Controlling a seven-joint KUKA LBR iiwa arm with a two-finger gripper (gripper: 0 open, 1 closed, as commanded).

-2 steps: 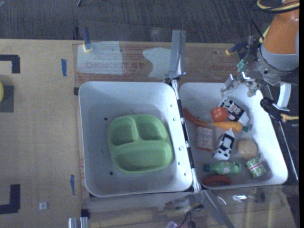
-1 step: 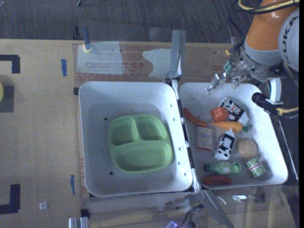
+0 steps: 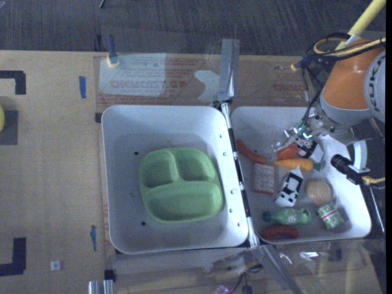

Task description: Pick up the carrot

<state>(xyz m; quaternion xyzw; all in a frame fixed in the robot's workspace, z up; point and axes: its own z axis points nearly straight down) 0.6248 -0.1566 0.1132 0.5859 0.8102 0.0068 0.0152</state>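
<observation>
We see the wooden surface (image 3: 49, 182) carrying two white bins: the left bin (image 3: 116, 133) holds a green divided plate (image 3: 180, 184), the right bin (image 3: 257, 124) a clutter of toy food. The grey-orange arm (image 3: 352, 87) reaches in from the right, its tool (image 3: 299, 138) just above the carrot (image 3: 295, 163); we cannot tell its opening. The carrot lies mid-bin, beside a sausage (image 3: 251, 152), cow figure (image 3: 289, 188), bread roll (image 3: 319, 191) and green bottle (image 3: 286, 216).
</observation>
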